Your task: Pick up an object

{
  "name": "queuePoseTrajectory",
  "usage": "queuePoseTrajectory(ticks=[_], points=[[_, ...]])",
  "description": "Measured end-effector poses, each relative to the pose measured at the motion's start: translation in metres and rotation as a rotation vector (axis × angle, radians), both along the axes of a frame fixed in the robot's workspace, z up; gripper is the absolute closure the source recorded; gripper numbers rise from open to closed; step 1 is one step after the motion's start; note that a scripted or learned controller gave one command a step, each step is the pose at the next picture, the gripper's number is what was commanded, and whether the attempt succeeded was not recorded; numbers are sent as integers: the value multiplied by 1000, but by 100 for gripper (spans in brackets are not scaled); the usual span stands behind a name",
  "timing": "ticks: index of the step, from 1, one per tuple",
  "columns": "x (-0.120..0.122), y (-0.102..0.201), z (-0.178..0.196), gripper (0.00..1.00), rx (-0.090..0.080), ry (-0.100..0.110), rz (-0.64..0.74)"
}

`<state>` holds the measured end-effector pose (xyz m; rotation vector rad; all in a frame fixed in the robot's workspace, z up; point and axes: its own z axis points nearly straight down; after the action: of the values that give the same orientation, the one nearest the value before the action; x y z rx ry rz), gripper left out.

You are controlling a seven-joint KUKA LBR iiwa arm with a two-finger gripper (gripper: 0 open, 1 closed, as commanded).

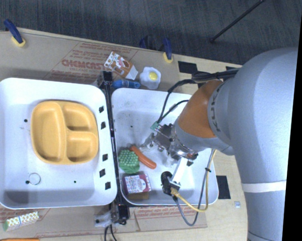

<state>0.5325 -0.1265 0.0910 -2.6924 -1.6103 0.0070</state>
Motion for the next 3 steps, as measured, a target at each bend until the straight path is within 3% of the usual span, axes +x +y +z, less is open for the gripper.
queuePoseTrajectory(ticks=[1, 3], points=[[-26, 27, 0, 0, 1, 1, -185], [-17, 33, 0, 0, -1, -2, -146]])
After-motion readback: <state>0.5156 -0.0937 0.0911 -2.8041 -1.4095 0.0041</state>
